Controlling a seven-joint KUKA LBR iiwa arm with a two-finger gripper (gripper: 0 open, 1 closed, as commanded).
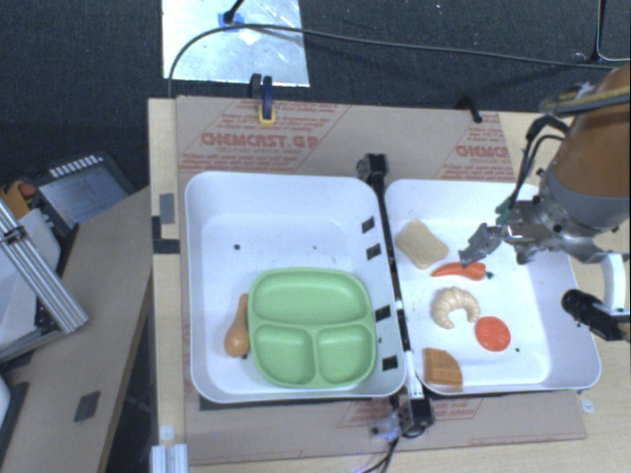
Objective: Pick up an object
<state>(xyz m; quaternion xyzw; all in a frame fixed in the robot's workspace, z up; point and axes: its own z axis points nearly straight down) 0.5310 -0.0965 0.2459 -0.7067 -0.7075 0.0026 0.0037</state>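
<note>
The right bin holds a tan bread slice, an orange carrot, a pale croissant, a red tomato slice and a brown toast piece at the front left corner. My gripper hangs over the bin's middle, its tip just above the carrot's right end. Whether it touches the carrot is unclear. Nothing shows between its fingers.
The left bin contains a green divided plate and a brown drumstick-like piece at the plate's left. A black divider clamp sits between the bins. The arm's grey body overhangs the right bin's right side.
</note>
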